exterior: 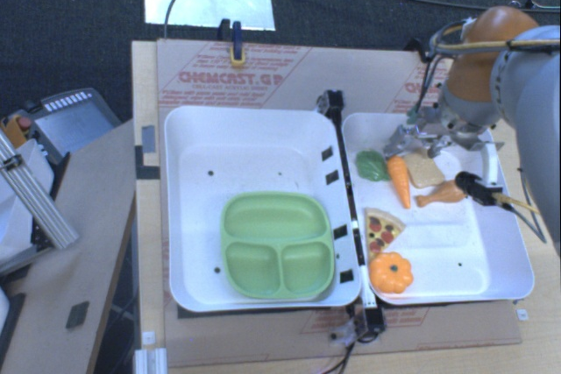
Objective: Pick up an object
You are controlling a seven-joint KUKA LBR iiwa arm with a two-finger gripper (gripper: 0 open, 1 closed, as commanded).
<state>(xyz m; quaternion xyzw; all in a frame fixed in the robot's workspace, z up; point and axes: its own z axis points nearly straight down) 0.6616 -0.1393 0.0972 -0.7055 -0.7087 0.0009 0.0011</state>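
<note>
1. Step: approach. The gripper (419, 140) is low over the far end of the right bin (491, 276), nothing seen in its grasp; we can't tell how wide it stands.
2. Nearest picks, by our guess: the carrot (400, 179) top and the bread slice (427, 172), both just beside it.
3. Next move needs centring over one item, then going straight down w/o nudging its neighbours, since carrot and bread touch.
4. Right bin also holds a green leaf (372, 165), drumstick (441, 194), pizza slice (383, 230) and a small pumpkin (391, 272) at the near edge.
5. Left bin (245, 144): a green divided plate (278, 245), compartments bare.
</note>
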